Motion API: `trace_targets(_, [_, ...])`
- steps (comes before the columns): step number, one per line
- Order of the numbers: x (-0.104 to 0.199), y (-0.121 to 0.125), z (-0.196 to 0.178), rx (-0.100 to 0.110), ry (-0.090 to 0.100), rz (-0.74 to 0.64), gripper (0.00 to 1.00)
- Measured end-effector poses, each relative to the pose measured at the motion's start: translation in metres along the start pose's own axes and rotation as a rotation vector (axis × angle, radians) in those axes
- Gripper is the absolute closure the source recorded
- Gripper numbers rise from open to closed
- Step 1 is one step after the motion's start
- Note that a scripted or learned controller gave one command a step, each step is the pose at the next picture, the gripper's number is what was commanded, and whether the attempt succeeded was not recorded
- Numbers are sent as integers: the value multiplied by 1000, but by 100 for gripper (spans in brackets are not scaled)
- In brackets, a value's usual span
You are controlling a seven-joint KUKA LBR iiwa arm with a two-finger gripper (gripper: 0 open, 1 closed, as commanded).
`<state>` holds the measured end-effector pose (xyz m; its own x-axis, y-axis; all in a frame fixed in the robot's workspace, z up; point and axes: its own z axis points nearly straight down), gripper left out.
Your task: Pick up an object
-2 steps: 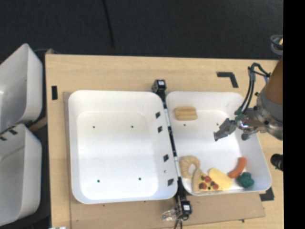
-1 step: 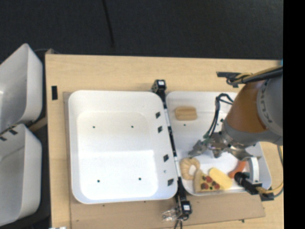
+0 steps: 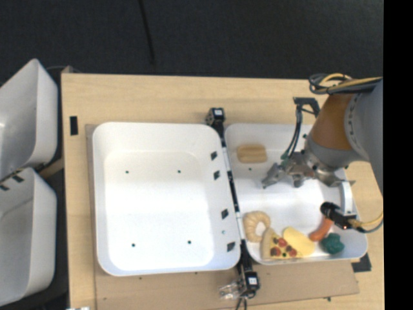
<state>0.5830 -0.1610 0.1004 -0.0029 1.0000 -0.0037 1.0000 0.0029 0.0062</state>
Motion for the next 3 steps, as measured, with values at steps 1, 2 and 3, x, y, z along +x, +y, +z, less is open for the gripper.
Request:
trace_targets(1, [38,49,-1,0,3,-4,0])
trace_targets(2, [39,107,-1,13,3,0,0])
trace_targets(3, [36,87,-136,-10,0,3,0])
